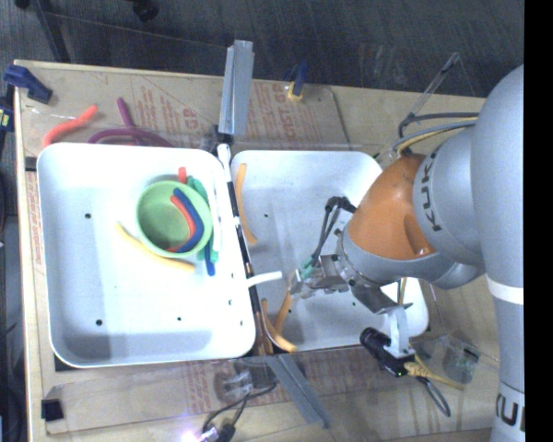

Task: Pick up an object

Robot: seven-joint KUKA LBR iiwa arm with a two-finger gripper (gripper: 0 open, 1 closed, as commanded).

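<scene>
Bench [350, 118]: flat, tan, printed with faded red lettering, carrying two shallow white bins side by side. Left bin [83, 293]: smooth, rounded corners, small dark holes in its floor. Contents, gathered toward its far right: a round green bowl [161, 215], glossy plastic, open side up; a curved red strip [194, 219] and a curved blue strip [205, 224] lying across the bowl's right side; a thin yellow strip [152, 247] touching the bowl's near left edge. Right bin [286, 178]: same make, its near right part covered by the arm. Contents: a slim curved orange piece [242, 215] along the left wall; a brown curved piece [275, 325] at the near left corner. Arm [461, 210]: smooth grey casing with a glossy orange band, reaching in from the right. Gripper [304, 279]: low over the right bin's near left floor, just right of the brown piece; whether it is spread or closed, and whether it has hold of anything, cannot be told.
</scene>
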